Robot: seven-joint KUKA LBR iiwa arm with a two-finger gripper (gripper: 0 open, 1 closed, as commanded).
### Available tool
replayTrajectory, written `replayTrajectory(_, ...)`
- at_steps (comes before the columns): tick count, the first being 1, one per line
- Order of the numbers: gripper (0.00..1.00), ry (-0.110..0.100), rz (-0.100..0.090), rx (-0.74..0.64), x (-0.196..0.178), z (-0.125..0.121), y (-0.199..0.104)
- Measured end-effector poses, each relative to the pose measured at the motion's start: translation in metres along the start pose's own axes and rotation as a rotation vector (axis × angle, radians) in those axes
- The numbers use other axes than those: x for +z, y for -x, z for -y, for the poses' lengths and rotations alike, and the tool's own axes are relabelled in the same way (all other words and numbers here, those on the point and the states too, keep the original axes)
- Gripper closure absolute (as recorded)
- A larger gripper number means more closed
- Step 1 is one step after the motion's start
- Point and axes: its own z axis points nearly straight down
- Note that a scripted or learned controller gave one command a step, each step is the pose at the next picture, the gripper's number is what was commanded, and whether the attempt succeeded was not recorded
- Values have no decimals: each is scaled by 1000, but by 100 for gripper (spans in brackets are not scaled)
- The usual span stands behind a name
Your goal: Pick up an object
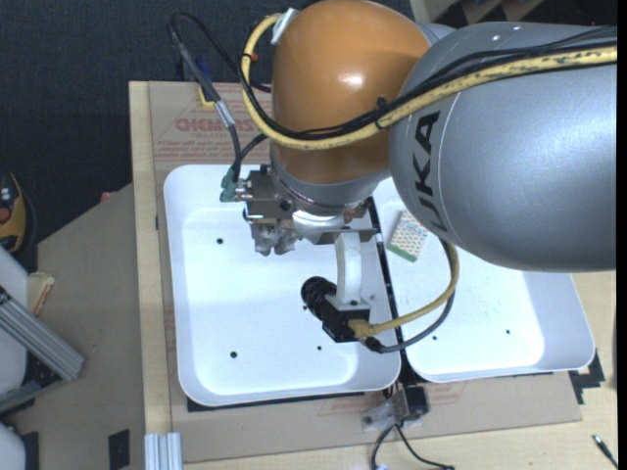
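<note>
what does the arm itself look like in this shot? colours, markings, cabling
Fat matte-grey arm link with black KUKA lettering, partly cut off. Above the wrist sits a glossy orange rounded band. A yellow cable and a thinner black one run along the grey link and loop around the orange section. The hand below is a small bare-metal block; finer detail is hard to make out.

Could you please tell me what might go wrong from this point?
1. The pincer is over the left bin, while the pad lies in the right bin; closing here would probably grab nothing.
2. The pad sits close to that bin's rim, so a later grasp there could clip the rim.
</note>
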Motion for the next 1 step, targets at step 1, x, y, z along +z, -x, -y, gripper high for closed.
replayTrajectory(1,100,19,-8,-3,-121,-2,0)
